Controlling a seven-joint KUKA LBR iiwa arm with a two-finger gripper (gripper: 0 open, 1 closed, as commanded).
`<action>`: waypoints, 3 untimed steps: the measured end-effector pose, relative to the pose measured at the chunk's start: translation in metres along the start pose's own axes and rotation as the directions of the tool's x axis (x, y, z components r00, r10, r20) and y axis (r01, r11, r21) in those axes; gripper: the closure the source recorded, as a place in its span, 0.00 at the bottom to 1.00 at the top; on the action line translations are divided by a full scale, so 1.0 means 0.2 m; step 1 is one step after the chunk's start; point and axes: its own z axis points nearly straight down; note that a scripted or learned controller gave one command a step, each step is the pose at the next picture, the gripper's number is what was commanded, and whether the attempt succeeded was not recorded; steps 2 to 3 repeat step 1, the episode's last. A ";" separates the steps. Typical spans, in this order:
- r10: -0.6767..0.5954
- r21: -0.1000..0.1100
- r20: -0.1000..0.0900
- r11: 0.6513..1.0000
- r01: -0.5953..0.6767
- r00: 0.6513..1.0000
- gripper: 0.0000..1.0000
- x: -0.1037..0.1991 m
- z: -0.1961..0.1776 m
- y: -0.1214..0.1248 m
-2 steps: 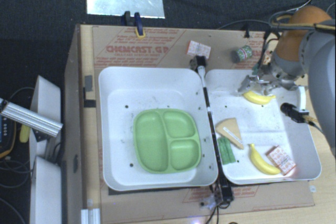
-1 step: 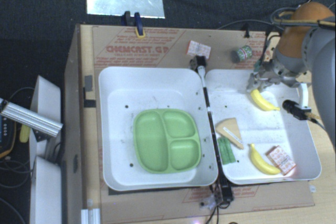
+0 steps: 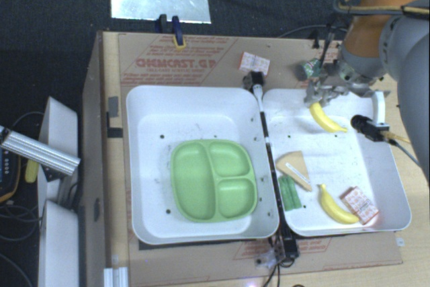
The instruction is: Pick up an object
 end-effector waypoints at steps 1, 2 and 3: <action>0.002 0.001 -0.001 1.000 -0.002 1.000 1.00 0.41 -0.45 -0.27; 0.002 0.001 -0.001 1.000 -0.002 1.000 1.00 0.41 -0.45 -0.27; 0.002 0.001 -0.001 1.000 -0.002 1.000 1.00 0.41 -0.45 -0.27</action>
